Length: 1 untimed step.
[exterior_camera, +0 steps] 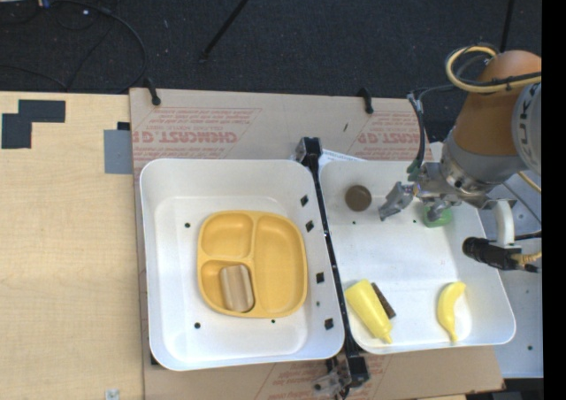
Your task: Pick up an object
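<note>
My gripper [414, 205] hangs low over the back of the right bin [416, 257], open, with one finger [394, 203] reaching left and the other beside a small green object [436, 216]. The green object touches or lies just under the right finger; nothing is held between the two. A brown round object [358, 197] sits just left of the gripper. A yellow bottle-like object [368, 308] with a dark piece beside it lies at the bin's front. A yellow banana [451, 308] lies at the front right.
The left bin [172, 212] holds a yellow divided plate [274, 257] with a tan block [236, 288] in its front-left compartment. A black divider [320, 239] runs between the bins. The arm [495, 115] comes in from the right, and a black fitting [491, 252] sits at the right bin's rim.
</note>
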Each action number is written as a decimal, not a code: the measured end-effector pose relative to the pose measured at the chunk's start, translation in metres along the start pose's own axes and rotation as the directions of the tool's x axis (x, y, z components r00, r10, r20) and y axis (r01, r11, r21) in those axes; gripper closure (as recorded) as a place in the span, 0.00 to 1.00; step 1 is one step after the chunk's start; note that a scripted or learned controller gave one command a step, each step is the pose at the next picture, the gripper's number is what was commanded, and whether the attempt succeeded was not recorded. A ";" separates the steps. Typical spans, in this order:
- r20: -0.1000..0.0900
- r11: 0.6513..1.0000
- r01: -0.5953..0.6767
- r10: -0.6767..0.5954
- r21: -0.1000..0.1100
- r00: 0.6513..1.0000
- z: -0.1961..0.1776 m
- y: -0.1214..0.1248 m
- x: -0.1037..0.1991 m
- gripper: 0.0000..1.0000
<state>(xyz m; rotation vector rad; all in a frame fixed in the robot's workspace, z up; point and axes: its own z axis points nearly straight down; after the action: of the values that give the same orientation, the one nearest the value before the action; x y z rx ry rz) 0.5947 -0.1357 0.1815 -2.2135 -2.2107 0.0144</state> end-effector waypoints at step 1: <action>0.002 1.000 0.002 -0.002 -0.012 1.000 -0.007 0.003 0.000 0.00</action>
<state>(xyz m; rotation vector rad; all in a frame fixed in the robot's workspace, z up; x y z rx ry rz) 0.5977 -0.1358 0.1880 -2.2185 -2.2193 0.0030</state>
